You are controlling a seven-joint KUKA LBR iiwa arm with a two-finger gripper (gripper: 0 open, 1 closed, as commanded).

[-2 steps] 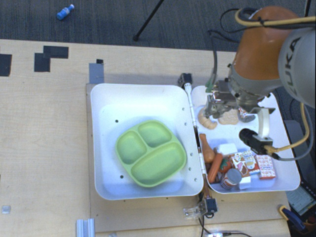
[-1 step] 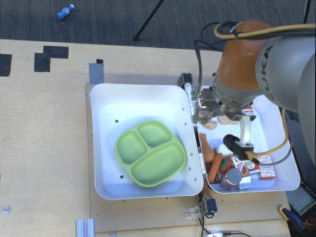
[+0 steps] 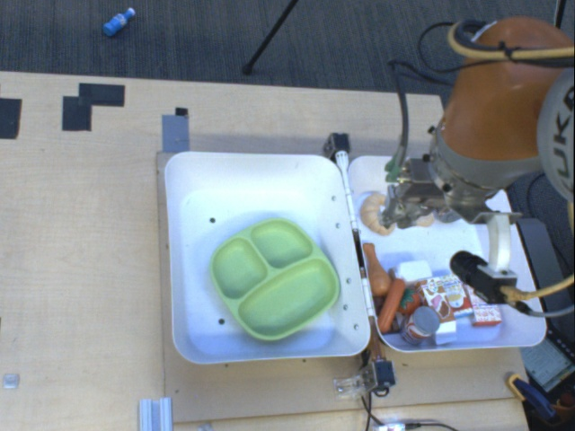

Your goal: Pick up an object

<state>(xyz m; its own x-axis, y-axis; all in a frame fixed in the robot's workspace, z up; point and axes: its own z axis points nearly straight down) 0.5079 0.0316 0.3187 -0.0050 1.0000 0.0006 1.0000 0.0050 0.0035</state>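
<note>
Pale wood bench (image 3: pixel 81 241) under you carries two shallow white bins, with dark ribbed floor beyond its far edge. Start nearest the camera, in the right bin (image 3: pixel 530 335): well below the gripper lies a heap of small goods, namely an orange carrot-like piece (image 3: pixel 388 302), a small printed carton (image 3: pixel 446 295), a round can-like item (image 3: pixel 419 323) and a white block (image 3: pixel 415 270). A black cylindrical part (image 3: pixel 481 278) of the rig hangs over that heap.

Move up and you meet the gripper (image 3: pixel 402 206), set low over the far-left part of the right bin. Just to its left, touching or nearly touching it, sits a tan, bun-like object (image 3: pixel 373 214). You cannot tell from this angle whether the jaws are spread or closed, and nothing is plainly seen between them.

Further left of the gripper, across the bin walls, the left bin (image 3: pixel 193 187) holds a green divided plate (image 3: pixel 274 278). Beyond, on the floor, lies a small blue bottle (image 3: pixel 118 21).

By my judgement the pick is unfinished: the approach looks made, the bun seems the likely target, and a confirmed grasp and lift remain.
</note>
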